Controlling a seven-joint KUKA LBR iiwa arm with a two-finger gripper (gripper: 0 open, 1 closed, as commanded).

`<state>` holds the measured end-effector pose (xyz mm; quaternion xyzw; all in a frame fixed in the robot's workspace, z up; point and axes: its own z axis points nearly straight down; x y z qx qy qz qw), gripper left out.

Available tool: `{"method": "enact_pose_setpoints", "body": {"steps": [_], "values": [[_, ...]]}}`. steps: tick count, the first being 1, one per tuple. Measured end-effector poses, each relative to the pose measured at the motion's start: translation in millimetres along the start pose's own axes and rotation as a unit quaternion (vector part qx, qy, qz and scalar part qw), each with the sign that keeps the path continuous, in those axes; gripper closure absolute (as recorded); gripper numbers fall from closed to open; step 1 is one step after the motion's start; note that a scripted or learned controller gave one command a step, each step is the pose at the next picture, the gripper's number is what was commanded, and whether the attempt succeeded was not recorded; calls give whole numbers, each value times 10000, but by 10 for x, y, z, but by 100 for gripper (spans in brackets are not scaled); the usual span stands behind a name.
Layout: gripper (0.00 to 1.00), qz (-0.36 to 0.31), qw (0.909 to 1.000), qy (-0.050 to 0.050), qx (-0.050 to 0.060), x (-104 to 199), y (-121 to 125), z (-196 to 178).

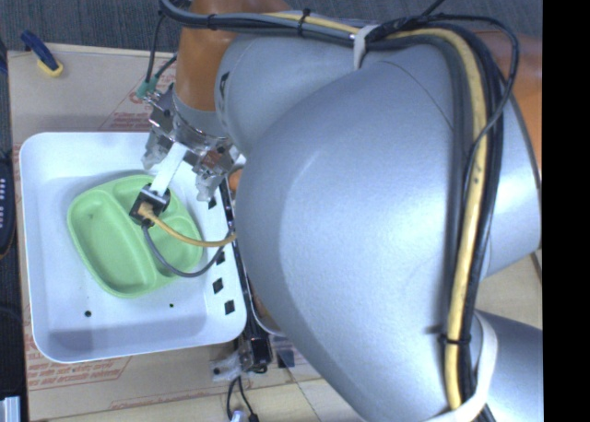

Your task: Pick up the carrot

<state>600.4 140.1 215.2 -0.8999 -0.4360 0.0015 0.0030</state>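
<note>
Gripper (184, 167), finger state indeterminate, above green tray (115, 236) in left bin (55, 319); carrot unlocated behind arm (369, 208); risk: blind, empty grasp.

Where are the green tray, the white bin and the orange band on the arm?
green tray (111, 245): camera view, its left compartment.
white bin (46, 190): camera view, left floor.
orange band (205, 33): camera view, its front.
</note>
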Motion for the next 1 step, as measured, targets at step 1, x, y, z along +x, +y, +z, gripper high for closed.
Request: {"method": "enact_pose_setpoints", "body": {"steps": [1], "values": [[0,856,9963,-53,38,-73,-780,513]]}}
